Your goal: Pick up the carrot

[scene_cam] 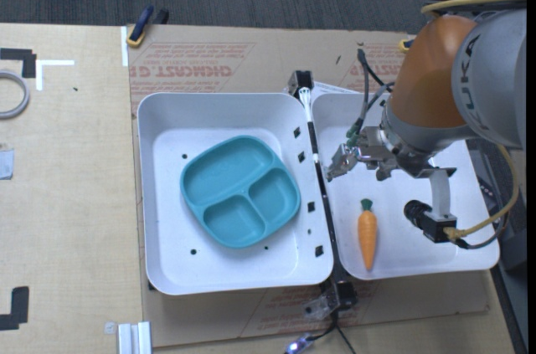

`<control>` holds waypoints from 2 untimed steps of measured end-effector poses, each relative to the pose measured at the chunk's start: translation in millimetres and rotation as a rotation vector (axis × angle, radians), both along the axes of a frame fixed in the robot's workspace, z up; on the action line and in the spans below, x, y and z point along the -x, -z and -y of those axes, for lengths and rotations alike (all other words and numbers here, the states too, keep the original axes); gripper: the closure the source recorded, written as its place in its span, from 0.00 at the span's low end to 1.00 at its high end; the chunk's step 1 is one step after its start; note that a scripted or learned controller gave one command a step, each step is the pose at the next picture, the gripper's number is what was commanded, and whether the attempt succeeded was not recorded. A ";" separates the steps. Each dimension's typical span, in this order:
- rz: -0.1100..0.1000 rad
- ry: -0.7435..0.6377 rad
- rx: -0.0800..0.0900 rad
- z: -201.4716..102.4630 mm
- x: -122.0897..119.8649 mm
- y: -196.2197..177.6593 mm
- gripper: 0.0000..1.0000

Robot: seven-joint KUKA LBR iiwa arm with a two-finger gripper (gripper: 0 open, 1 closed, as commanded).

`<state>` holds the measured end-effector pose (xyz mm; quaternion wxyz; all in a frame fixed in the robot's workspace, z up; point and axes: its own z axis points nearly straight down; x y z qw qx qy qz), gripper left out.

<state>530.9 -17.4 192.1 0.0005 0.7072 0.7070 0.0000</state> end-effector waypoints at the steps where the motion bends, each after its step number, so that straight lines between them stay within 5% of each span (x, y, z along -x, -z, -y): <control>1: -0.002 0.002 0.000 43.3 48.1 0.2 0.00; 2: -0.002 0.002 -0.001 76.3 53.8 100.2 0.00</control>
